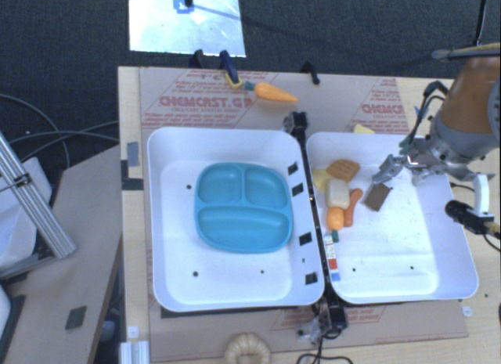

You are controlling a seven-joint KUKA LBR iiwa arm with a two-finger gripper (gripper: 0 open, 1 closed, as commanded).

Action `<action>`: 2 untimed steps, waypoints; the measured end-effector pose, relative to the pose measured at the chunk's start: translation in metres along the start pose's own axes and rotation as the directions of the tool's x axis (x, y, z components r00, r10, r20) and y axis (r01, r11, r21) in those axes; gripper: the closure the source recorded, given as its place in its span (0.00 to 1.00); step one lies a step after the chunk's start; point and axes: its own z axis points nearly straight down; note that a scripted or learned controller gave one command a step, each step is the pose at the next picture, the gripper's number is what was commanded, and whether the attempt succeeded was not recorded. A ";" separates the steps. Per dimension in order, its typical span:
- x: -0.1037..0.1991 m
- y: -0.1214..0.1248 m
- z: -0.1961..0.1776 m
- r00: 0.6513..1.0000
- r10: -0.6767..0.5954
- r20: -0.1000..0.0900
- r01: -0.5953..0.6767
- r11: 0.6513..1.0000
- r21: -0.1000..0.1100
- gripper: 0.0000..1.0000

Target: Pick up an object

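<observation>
Camera view gives me the bench [196, 92] with its two white bins side by side. The left bin [172, 276] carries a blue divided plate [241, 207] at its middle. The right bin [407, 276] holds all the small toy food, bunched toward its far left corner.

My arm [470, 96] reaches over the right bin's far right corner, and the gripper [401, 164] hangs low near the far edge. Whether it is spread or closed I cannot tell from this slant.

Just below the gripper lies a small brown block [377, 196], tilted on the bin floor; I cannot tell if they touch. I'd take this as my target. It looks light, rigid and flat-sided, probably smooth plastic, so I'd pinch it across its narrow faces and expect it to skid if nudged off centre.

Further left sit a tan bread-like piece [343, 170], a cream block [337, 194], an orange round piece [335, 218] and a slim orange stick [351, 204], touching one another, harder to single out.

A toy carrot [270, 92] rests on the bench beyond the bins.
</observation>
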 end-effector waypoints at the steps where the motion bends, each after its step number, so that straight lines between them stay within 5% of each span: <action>1: 0.009 0.004 0.056 1.000 -0.003 0.000 0.003 1.000 0.000 0.00; 2: 0.009 0.009 0.067 1.000 -0.001 0.003 0.001 1.000 -0.014 0.00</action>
